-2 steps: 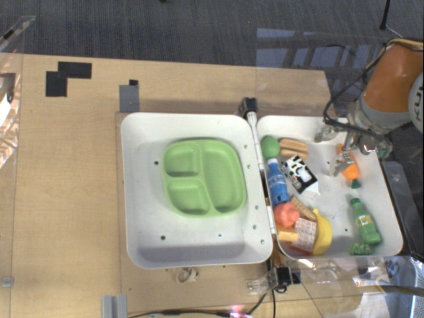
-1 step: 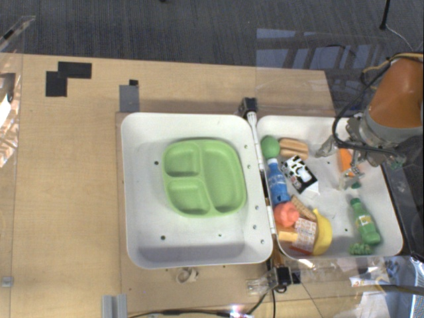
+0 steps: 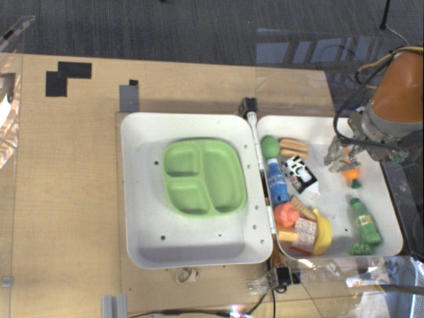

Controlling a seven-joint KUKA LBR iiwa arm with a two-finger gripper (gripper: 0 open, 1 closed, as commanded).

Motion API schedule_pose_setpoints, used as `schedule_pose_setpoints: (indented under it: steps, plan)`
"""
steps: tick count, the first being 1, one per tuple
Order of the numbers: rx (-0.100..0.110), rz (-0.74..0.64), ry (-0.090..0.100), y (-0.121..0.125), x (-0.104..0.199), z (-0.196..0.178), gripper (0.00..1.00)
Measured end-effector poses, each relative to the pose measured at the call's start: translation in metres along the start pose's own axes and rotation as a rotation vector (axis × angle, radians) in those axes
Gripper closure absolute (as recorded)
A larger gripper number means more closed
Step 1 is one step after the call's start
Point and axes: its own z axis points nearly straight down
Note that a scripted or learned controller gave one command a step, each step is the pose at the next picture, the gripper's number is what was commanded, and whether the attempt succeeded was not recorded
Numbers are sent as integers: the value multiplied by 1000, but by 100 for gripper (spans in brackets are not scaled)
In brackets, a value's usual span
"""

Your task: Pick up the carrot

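Closest to the lens, the gripper (image 3: 346, 159) hangs over the right bin (image 3: 391, 197), fingers pinching the carrot (image 3: 351, 173), an orange piece at the bin's upper right. Below it lies a green bottle (image 3: 364, 222). Further left sit a banana (image 3: 322, 234) and blue bottle (image 3: 276, 185). A green tray (image 3: 202, 177) rests in the left bin (image 3: 142, 197).
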Motion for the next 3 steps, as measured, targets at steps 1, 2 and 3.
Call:
schedule_pose_setpoints:
  steps: [1,2,3]
  plan:
    - [-1,-1,1,0,0,1,0]
    - [6,-3,-12,-1,-5,-14,100]
    - [6,-4,-11,-1,-5,-14,0]
